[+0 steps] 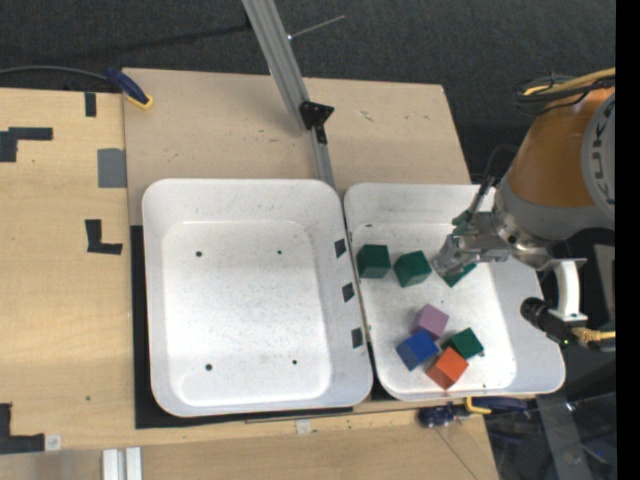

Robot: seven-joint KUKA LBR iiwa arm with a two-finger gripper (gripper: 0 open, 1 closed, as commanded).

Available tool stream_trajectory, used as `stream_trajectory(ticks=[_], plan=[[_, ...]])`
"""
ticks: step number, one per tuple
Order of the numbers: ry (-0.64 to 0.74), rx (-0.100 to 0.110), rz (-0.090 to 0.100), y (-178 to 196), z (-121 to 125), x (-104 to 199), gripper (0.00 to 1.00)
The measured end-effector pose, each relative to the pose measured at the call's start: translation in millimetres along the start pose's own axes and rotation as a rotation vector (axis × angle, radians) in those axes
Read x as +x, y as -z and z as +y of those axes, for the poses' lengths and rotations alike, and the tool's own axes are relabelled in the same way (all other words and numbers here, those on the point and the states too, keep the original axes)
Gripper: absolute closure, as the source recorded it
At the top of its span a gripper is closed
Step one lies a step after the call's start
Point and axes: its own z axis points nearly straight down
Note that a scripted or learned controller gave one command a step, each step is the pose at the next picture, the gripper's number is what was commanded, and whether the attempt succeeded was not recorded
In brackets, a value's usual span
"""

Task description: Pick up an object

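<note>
The right bin [500, 203] holds several small blocks. Two dark green blocks [374, 261] [412, 268] lie side by side near its middle left. Toward the front a purple block [433, 320], a blue block [417, 349], a green block [466, 344] and an orange-red block [449, 367] cluster together. My gripper [462, 256] hangs low over the bin's middle, just right of the second green block. A bit of another green block [457, 277] peeks out right beneath it, mostly hidden by the gripper.
The left bin [245, 203] sits beside the right one, sharing a raised middle rim. A slanted metal bar [285, 58] crosses the bench behind the bins. The arm's orange and grey body [565, 168] covers the right bin's far right side.
</note>
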Motion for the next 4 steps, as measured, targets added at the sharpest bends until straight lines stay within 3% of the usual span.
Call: stream_trajectory(ticks=[3,4], plan=[[0.005,0.003,0.003,6,66,134,1.00],[0.004,0.002,0.002,14,109,171,1.00]])
